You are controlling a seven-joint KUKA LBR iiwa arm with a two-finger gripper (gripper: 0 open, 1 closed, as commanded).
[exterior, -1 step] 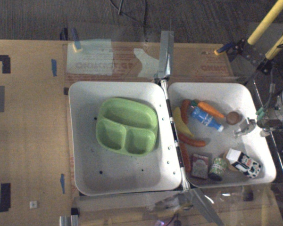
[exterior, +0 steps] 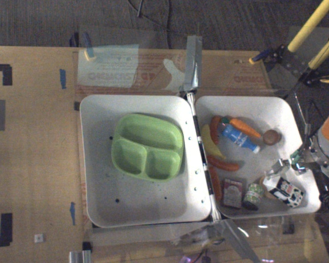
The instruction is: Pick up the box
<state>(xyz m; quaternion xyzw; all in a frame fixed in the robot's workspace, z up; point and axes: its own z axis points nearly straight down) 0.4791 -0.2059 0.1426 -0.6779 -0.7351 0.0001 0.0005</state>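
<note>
Light brown desk point(exterior: 33, 163), marked with black squares and short blue tape strips point(exterior: 62, 79). Two white bins: left bin point(exterior: 93, 190), right bin point(exterior: 279, 111). Lime-green divided tray point(exterior: 148, 146) in the left bin. In the right bin: yellow banana point(exterior: 208, 141), orange carrot point(exterior: 243, 127), blue bottle point(exterior: 238, 137) with white label, red-orange peppers point(exterior: 223, 164), brown round ball point(exterior: 272, 137), dark red box point(exterior: 232, 193) with pale print, green can point(exterior: 253, 196), white carton point(exterior: 288, 192) with black patches. Grey arm with orange band point(exterior: 328, 131); silvery hand point(exterior: 294, 163). Yellow poles point(exterior: 312, 21) at top right, over dark grey floor.
</note>
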